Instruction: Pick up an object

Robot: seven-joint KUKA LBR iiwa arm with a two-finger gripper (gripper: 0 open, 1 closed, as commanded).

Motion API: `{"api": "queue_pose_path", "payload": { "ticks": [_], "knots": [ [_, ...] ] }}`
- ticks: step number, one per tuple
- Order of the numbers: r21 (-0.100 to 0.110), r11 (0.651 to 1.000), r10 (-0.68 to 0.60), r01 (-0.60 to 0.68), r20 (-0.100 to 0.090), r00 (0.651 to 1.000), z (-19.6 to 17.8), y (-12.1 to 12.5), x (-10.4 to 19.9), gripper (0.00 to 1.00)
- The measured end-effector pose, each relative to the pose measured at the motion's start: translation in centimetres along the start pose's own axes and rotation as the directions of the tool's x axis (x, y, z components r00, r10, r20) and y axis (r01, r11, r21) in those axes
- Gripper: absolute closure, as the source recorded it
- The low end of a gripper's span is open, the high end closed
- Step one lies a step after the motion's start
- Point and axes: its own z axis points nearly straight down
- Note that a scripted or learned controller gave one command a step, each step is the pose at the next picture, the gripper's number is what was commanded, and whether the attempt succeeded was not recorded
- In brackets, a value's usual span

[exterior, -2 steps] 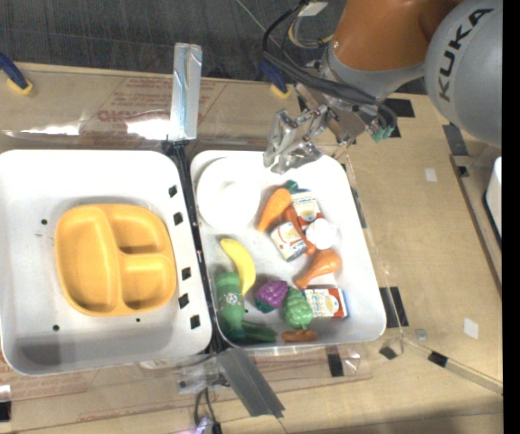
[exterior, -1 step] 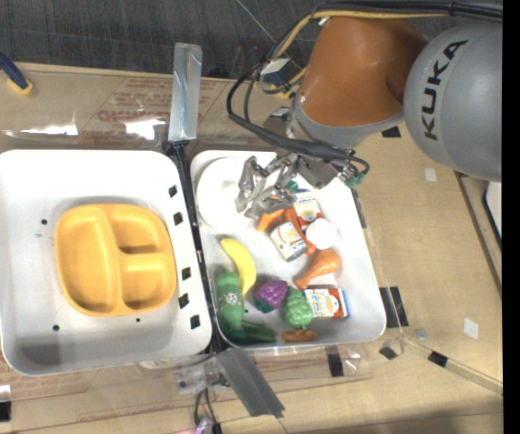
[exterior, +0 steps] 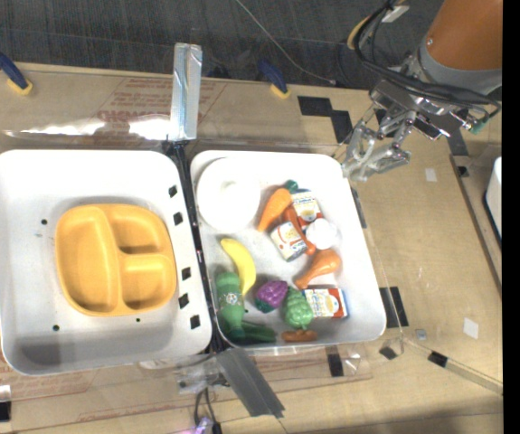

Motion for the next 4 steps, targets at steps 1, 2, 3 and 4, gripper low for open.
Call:
{"api": "queue_pose_path", "payload": {
  "ticks": [1, 2, 3, 4],
  "knots": [
    [-0.016, 0.999, 0.031, -0.031, -0.003, 1.0, 13.8, 5.0, -1.9, 1.0],
    [-0.01, 0.999, -0.048, 0.048, 0.0, 0.999, 17.5, 1.6, -10.0, 1.0],
    [0.005, 1.0, -0.019, 0.019, 0.003, 1.0, 5.6, -1.2, -6.7, 1.0],
    [-0.008, 0.998, -0.057, 0.057, 0.0, 0.998, 12.1, 8.4, -3.4, 1.0]
  ]
}}
